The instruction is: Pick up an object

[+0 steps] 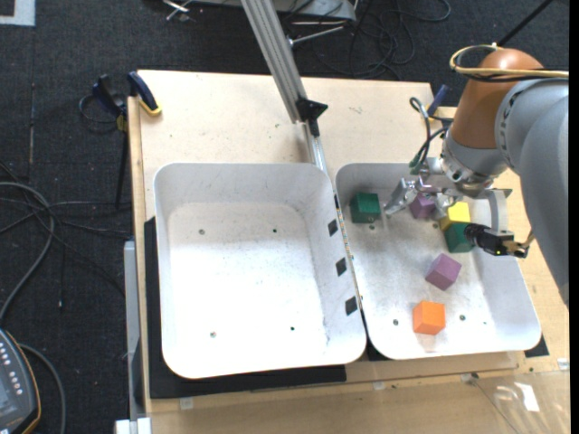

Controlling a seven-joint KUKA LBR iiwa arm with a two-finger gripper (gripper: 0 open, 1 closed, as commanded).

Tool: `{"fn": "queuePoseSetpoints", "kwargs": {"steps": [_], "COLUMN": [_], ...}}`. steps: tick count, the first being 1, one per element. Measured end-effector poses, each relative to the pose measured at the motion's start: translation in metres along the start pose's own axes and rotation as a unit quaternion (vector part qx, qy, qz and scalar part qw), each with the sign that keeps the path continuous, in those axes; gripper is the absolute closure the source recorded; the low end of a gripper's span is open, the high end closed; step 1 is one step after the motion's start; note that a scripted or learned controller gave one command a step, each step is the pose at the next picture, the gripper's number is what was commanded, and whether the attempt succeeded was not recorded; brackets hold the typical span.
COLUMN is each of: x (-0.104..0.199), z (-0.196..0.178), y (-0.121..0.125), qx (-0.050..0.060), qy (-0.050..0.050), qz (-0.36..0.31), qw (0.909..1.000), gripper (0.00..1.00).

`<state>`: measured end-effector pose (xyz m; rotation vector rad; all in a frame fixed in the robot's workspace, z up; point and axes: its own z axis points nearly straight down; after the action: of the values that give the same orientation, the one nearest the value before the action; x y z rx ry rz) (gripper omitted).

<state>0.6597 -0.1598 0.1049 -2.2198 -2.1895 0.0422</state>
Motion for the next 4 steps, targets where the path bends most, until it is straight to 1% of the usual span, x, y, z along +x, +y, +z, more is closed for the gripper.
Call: {"fn": "queuePoseSetpoints", "kwargs": {"steps": [1,2,3,4], "x": [0.003,0.003,0.019,0.031], "z": [-0.009,-0.009,0.002,0.009], "y": [0.000,0.000,0.003,0.006], "qx": [0.002,0.002,0.008,0.011], "qy": [0.000,0.000,0.003,-0.001], "qz": [-0.003,-0.003,0.001,0.003], "qw": [1.0000,1.0000,1.0000,0.9999], "gripper": [1.00,0.00,0.00,0.00]}}
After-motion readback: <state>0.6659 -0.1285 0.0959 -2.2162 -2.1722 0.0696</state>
